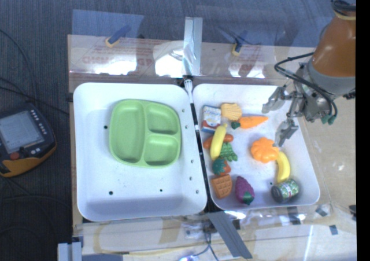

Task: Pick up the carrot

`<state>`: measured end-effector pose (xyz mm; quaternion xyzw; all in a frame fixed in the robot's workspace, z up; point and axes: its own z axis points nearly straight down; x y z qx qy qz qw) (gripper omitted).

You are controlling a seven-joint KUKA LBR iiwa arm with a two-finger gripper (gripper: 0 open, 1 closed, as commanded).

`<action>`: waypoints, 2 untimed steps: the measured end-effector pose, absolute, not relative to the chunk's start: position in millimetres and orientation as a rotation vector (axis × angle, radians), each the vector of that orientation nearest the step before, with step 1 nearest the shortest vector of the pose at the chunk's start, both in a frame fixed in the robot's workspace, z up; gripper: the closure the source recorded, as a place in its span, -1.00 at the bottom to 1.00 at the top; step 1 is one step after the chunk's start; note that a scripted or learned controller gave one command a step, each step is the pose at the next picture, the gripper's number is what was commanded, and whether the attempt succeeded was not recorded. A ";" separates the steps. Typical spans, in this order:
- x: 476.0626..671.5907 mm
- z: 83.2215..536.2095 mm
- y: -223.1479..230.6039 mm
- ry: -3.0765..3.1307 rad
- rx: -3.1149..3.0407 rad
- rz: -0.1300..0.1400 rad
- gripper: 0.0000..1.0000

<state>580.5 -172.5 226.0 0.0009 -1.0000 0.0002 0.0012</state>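
The orange carrot [252, 121] lies in the upper part of the right bin [306, 161], its tip pointing right. My gripper [278, 118] hangs just right of the carrot's tip, over the bin's upper right area. Its two fingers [272, 103] are spread open with nothing between them. The carrot is not touched by either finger.
Around the carrot lie a tan bread piece [230, 111], a small carton [211, 116], a banana [218, 140], an orange pumpkin [263, 150], a second banana [282, 165], a can [285, 190] and an eggplant [243, 189]. The left bin [92, 196] holds a green divided plate [144, 132].
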 end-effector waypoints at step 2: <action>551.2 90.3 -160.0 -3.157 -0.106 0.008 -1.00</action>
